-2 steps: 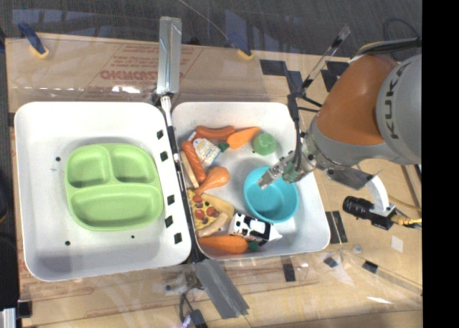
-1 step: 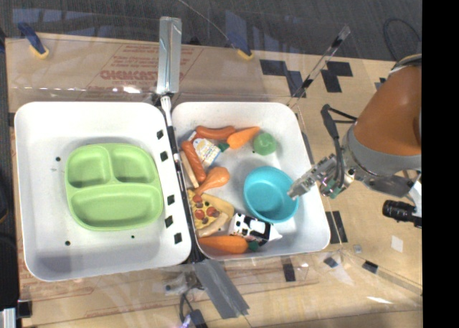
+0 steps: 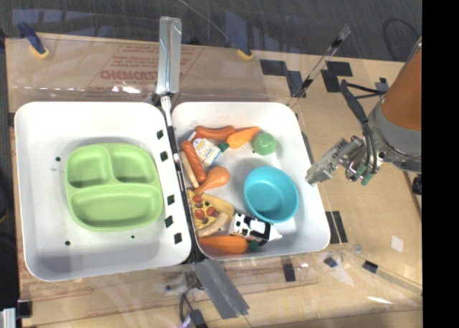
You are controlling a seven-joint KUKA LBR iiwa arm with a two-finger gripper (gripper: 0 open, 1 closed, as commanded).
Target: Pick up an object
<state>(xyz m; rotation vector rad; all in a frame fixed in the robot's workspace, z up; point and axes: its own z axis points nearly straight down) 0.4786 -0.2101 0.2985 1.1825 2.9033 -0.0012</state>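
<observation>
Nearest the camera, along the front of the right bin [image 3: 308, 237], a carrot [image 3: 224, 245] is lying beside a black-and-white toy cow [image 3: 251, 227], with a pizza slice [image 3: 204, 212] just behind them. A blue bowl [image 3: 270, 194] is sitting mid-bin, upright. Farther back, a chicken drumstick [image 3: 212, 177], a small packet [image 3: 206, 151], a second carrot [image 3: 242, 136], a sausage [image 3: 214, 133] and a green ball [image 3: 264, 143] are crowding the far half. The left bin [image 3: 36, 247] is holding a green divided plate [image 3: 113, 186]. The gripper [image 3: 324, 167] is hovering outside the right bin, just beyond its right wall; whether its fingers are spread or closed I cannot tell, and nothing is showing between them. Judgement: no object is lifted yet; approach, descent, grasp and lift all remain.
</observation>
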